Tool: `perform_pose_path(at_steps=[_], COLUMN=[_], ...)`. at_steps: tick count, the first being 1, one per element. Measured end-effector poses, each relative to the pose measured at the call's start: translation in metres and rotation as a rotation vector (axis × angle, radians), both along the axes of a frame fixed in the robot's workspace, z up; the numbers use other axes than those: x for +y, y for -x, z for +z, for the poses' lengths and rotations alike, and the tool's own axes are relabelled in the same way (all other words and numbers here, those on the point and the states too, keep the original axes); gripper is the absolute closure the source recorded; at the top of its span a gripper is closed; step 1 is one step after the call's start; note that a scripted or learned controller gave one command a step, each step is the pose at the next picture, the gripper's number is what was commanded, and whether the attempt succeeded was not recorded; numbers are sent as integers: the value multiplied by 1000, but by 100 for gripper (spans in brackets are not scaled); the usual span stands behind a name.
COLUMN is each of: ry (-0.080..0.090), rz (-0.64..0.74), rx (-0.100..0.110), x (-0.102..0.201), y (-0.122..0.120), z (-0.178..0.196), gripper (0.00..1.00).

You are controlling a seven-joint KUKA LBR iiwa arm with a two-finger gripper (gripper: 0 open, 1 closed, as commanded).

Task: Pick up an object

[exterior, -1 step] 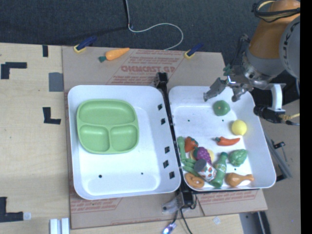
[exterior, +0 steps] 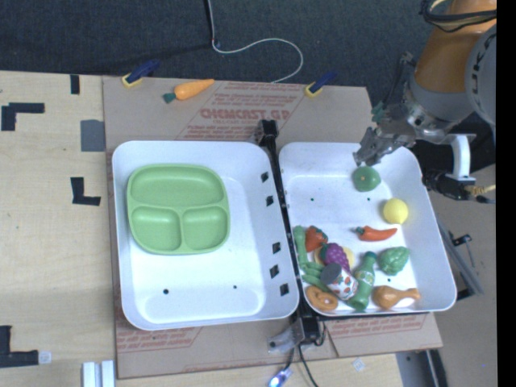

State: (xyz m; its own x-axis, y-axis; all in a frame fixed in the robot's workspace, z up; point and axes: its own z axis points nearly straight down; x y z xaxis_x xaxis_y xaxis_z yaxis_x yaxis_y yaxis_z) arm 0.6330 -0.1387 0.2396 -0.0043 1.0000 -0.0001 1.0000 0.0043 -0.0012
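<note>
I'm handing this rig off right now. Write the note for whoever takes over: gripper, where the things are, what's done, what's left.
Gripper: at the far end of the right bin, just above the green ball. Whether it is open or shut cannot be told from this view, and nothing shows between it.
Things: green ball, yellow ball and red chili lie apart in the right bin; the remaining toys are heaped at its near end. The left bin holds a green tray. A carrot lies on the bench beyond the bins.
Done: no pick visible.
Left: grasp and lift one object; the green ball looks nearest.
</note>
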Motion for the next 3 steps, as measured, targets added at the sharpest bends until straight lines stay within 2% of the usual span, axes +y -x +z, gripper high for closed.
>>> perform_pose_path(at_steps=[1,2,3], ry=[-3,-3,-3], rz=[3,6,5], rx=[0,-7,-4], x=[78,146,197], y=[76,95,146], z=[64,136,176], gripper=[100,100,100])
